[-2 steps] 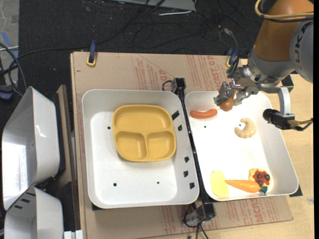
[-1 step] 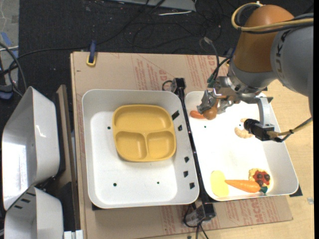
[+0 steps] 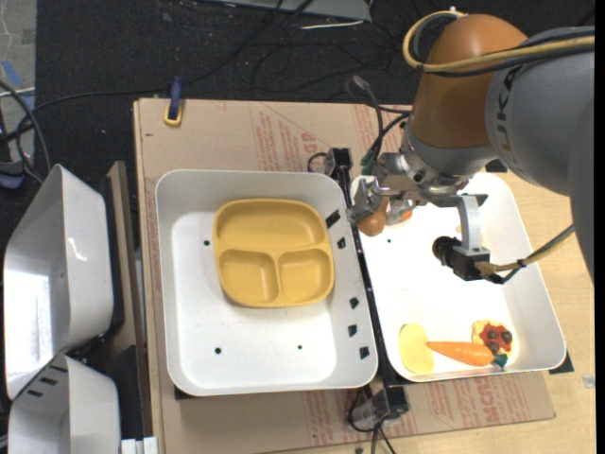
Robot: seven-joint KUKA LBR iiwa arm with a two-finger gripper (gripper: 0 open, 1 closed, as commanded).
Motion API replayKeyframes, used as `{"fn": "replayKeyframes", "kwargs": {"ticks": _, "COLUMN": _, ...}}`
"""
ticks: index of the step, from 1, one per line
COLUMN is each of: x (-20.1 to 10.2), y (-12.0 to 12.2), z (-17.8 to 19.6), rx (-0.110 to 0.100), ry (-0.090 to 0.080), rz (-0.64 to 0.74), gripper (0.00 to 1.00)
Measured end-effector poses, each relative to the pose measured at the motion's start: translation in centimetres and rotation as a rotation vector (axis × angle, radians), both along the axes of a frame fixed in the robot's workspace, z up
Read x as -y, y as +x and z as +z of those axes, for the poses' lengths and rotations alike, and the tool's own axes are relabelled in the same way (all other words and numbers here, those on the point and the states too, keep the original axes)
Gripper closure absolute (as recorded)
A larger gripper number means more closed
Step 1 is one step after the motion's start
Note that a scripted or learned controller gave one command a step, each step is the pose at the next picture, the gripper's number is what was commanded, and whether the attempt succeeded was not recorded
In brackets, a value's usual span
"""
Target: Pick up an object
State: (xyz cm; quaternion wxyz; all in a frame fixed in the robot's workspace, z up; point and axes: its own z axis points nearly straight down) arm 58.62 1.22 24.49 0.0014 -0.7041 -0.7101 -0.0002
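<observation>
Occupying the middle of the frame, two shallow white bins are being recorded side by side on a brown board: the left bin [image 3: 189, 348] and the right bin [image 3: 529, 282]. One yellow tray [image 3: 274, 252] with three compartments is being seen lying flat in the upper half of the left bin, tilted slightly. Three small objects are being counted in the lower right corner of the right bin: one pale yellow disc [image 3: 413, 348], one orange carrot [image 3: 458, 352] lying across beside the disc, and one red and black item [image 3: 494, 336] just beside the carrot's thick end. One small brown object [image 3: 372, 222] is being noted at the upper left corner of the right bin, close to the wall between the bins. One grey arm [image 3: 539, 112] with an orange band is being observed reaching in from the upper right of the frame. Its gripper [image 3: 389, 206] is being seen low over that same corner, right at the brown object. Whether the fingers are apart, together or clamped on the object cannot be told, as the wrist is blocking them. One blue and yellow clamp [image 3: 174, 105] is being noted at the board's upper left edge.
</observation>
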Motion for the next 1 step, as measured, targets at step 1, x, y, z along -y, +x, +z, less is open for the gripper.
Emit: {"fn": "replayKeyframes", "kwargs": {"ticks": 1, "x": -4.73, "y": -2.80, "z": -1.24, "rx": -0.003, "ry": -0.001, "rz": -0.001, "gripper": 1.00}}
